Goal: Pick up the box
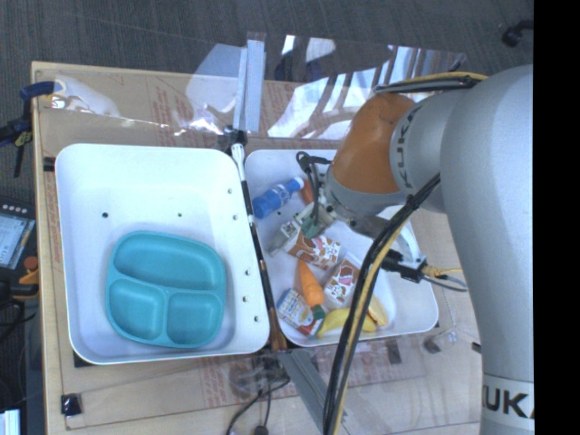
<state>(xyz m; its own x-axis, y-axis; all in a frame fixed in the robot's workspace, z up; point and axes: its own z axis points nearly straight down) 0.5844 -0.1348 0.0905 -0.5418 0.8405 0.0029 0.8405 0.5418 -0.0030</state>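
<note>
Item: box (317, 249), small carton with brown-and-white print; lies flat in the right bin (419, 308), near its middle, tilted; a second printed carton (341, 282) just beside it at five o'clock; which of the two the task means cannot be told.

Neighbours: carrot (311, 284) touching the box at six o'clock; small packet (296, 309) beyond the carrot; banana (349, 319) at five o'clock by the bin's near wall; blue bottle (275, 198) at eleven o'clock, apart from the box.

Status: box not lifted, resting among the clutter; judged to be at the approach or grasp stage, with the closing and the lift left to do.

Gripper (304, 222): low in the bin, just at eleven o'clock of the box; how far it is open, and whether it has hold of anything, cannot be told.

Arm: enters from three o'clock; orange band (376, 143) above the wrist, wrist bent down into the bin.

Left bin (82, 175): teal divided tray (168, 288).
</note>
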